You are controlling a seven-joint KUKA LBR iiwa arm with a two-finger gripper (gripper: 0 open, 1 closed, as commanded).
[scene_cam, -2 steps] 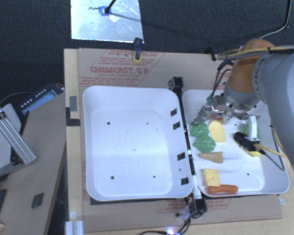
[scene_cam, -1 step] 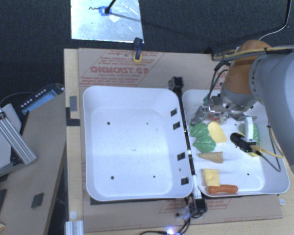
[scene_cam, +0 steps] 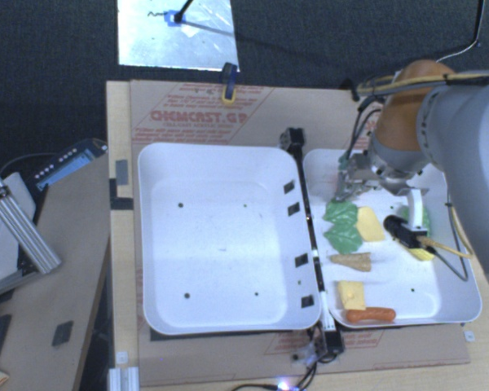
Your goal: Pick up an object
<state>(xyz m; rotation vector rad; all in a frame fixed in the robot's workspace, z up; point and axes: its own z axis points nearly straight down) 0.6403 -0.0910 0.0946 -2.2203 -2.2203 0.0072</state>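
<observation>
My gripper (scene_cam: pixel 345 189) hangs low over the back left part of the right bin (scene_cam: pixel 456 300), just above a green leafy piece (scene_cam: pixel 340 213). A second green leafy piece (scene_cam: pixel 343 237) lies right in front of the first. Beside them lies a pale yellow piece (scene_cam: pixel 370 225). Toward the front lie a tan wedge (scene_cam: pixel 351 261), a yellow block (scene_cam: pixel 351 294) and an orange sausage-shaped piece (scene_cam: pixel 370 315). I see nothing held between the fingers.
The left bin (scene_cam: pixel 220 235) stands beside the right one, with a black-clipped divider (scene_cam: pixel 303 218) between them. The arm's grey body (scene_cam: pixel 464 153) covers the right bin's back right corner. A clamp (scene_cam: pixel 228 84) sits at the bench's back edge.
</observation>
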